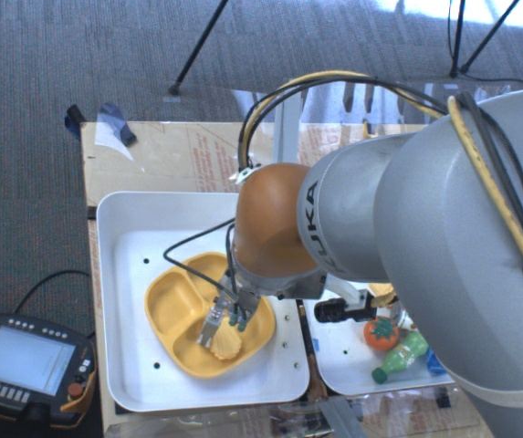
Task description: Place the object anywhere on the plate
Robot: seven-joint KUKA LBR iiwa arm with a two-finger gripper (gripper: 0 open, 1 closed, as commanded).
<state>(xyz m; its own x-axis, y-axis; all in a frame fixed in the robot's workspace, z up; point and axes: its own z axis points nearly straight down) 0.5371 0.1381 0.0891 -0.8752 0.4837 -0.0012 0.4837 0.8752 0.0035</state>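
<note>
Arm reaching into the left bin over the yellow plate

The gripper (224, 322) is hanging low over the divided yellow plate (174, 304), its fingers touching a pale yellow object (227, 343) lying on the plate's near section inside the left bin (124, 245).

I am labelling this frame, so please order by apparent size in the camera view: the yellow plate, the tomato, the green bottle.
1. yellow plate, clearly the largest, lying in the left bin.
2. green bottle, lying in the right bin.
3. tomato.
The bottle and the tomato look similar in size; the arm hides part of that bin, so their order is unsure.
</note>
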